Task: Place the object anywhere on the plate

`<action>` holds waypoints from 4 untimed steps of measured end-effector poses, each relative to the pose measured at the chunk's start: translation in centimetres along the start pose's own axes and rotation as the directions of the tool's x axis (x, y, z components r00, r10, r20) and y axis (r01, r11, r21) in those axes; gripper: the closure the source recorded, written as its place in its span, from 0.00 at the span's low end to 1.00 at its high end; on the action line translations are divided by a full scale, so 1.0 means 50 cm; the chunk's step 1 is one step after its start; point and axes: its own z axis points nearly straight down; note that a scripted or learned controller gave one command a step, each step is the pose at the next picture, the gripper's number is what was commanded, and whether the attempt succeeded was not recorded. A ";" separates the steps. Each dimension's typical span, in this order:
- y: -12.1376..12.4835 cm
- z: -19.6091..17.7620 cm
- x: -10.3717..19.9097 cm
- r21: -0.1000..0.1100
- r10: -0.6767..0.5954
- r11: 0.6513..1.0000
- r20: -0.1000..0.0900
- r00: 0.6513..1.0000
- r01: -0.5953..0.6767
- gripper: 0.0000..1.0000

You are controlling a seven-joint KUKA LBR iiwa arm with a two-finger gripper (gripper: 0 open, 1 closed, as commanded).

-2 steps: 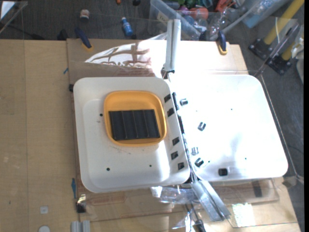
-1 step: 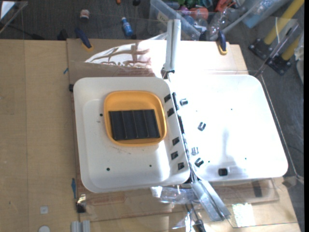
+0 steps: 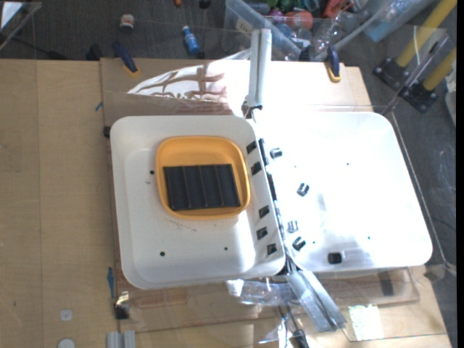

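In the left white bin [image 3: 138,223] sits a yellow plate [image 3: 168,156]. A flat black thing with ridges [image 3: 201,187] lies on the plate, filling its middle. The right white bin [image 3: 377,194] has a few small dark bits [image 3: 302,189]. I cannot tell if the tool is wide or narrow.

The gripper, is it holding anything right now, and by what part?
Cannot be told. The dark ridged rectangular block lies on the orange square plate in the left white bin.
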 end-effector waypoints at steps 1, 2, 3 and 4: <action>0.000 0.001 0.000 -0.001 -0.253 0.968 0.001 0.968 0.253 1.00; 0.001 0.002 -0.014 -0.002 -0.573 0.819 0.003 0.819 0.573 1.00; 0.002 0.002 -0.028 -0.002 -0.800 0.600 0.003 0.600 0.800 1.00; 0.084 0.010 -0.023 -0.002 -0.943 0.333 0.008 0.333 0.943 1.00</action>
